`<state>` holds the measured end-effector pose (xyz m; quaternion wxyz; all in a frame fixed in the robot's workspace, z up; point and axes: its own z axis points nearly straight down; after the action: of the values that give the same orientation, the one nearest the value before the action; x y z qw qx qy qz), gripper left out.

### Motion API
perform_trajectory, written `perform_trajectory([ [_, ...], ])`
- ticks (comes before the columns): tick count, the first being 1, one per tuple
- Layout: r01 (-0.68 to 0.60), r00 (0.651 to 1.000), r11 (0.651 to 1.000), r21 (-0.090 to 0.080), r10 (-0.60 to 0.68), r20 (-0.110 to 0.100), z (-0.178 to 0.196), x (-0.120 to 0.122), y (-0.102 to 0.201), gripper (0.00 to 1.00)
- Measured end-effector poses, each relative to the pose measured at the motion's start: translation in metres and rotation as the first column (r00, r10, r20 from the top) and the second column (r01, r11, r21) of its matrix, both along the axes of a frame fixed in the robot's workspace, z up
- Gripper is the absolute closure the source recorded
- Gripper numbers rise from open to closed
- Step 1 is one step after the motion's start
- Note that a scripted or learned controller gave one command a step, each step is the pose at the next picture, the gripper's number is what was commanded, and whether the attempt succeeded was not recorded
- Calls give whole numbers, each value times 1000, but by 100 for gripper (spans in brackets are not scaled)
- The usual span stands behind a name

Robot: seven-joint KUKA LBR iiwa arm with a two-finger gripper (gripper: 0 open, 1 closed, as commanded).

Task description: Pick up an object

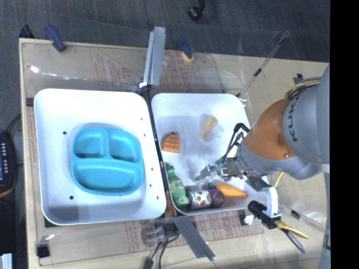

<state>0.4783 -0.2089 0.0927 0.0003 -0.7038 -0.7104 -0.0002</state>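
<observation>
My hand hangs low over the right bin, near its front edge, and I cannot tell how it is set. Just beside it, toward the front right corner, lies a carrot, next to a dark purple piece, a small can and a green bottle along the front wall. Farther back sit a waffle-like orange wedge and an ice cream cone, well apart from my hand. The left bin holds a blue divided tray. Both bins rest on the table.
</observation>
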Motion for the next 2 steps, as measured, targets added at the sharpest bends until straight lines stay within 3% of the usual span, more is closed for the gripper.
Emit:
perform_trajectory([
  [1, 2, 1000, 1000, -1, -2, 1, 1, 0, -1, 0],
  [2, -3, 1000, 1000, -2, 3, 4, 12, 2, -1, 100],
])
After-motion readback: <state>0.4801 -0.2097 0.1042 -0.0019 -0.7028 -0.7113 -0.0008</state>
